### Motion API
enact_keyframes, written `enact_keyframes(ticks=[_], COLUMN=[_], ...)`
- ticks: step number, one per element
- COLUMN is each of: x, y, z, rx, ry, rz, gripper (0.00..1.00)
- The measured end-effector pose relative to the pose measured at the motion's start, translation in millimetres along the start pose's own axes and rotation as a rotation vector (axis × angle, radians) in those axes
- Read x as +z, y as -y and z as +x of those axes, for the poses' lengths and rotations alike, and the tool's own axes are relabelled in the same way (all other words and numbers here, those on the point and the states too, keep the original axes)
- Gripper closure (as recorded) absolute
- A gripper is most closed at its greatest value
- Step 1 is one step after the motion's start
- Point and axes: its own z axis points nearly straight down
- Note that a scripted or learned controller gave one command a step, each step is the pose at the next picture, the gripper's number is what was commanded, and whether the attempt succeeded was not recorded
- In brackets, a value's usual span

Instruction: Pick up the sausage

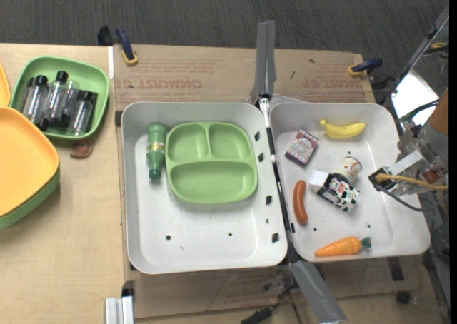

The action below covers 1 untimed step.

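The sausage (300,203) is a reddish-brown link lying lengthwise at the left side of the right bin (389,233), close to the divider. My gripper (420,164) hangs over the right rim of that bin, well to the right of the sausage. A black-and-white cow-patterned toy (339,191) lies between them. Nothing is seen held by the gripper.
In the right bin there are also a banana (343,128), a small pink box (302,147), a small white cup-like item (351,168) and a carrot (343,246). The left bin (200,244) holds a green divided plate (211,161) and a green bottle (156,150).
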Motion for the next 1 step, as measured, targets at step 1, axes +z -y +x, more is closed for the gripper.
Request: enact_keyframes(ticks=[1], x=[51.1], y=[5.4], z=[-43.5], rx=[-0.153], ry=[0.001], rz=[0.002], gripper=[1.0])
